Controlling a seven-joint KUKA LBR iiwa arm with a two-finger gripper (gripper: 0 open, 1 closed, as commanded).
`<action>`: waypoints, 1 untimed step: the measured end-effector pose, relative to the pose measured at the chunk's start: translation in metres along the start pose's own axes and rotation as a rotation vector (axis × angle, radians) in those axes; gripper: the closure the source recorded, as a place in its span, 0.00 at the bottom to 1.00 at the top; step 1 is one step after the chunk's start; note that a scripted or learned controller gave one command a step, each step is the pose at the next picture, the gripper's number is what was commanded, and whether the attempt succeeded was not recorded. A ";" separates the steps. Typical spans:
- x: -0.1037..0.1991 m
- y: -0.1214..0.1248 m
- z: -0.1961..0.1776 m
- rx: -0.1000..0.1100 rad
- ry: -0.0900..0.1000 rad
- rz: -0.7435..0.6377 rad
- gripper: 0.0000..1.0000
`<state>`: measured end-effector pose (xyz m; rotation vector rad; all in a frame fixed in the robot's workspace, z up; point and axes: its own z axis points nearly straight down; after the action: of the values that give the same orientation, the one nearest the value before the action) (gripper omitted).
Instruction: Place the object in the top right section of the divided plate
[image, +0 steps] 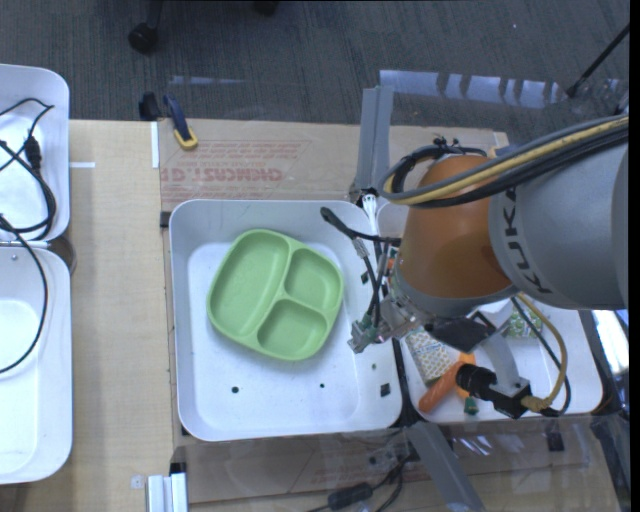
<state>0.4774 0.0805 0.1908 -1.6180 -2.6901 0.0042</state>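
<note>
- Jaws sit under the orange wrist band, so I cannot tell whether they are open or closed; the gripper (372, 330) hangs over the wall between the bins.
- Orange carrot-like object (440, 385) lies lower right of the jaws, in the right bin (590, 395), apparently ungrasped.
- Green divided plate (275, 295) lies just left of them.
- Judged step: still picking. Next, the gripper must descend on the object, grip it, then carry it left.

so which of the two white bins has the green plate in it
The left bin, the one away from the arm. The green divided plate lies in it; the right bin holds an orange object instead.
</note>
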 end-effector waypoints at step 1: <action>-0.023 0.050 -0.120 -0.002 -0.002 0.164 1.00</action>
<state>0.5331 0.0838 0.3110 -1.8351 -2.5508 0.0039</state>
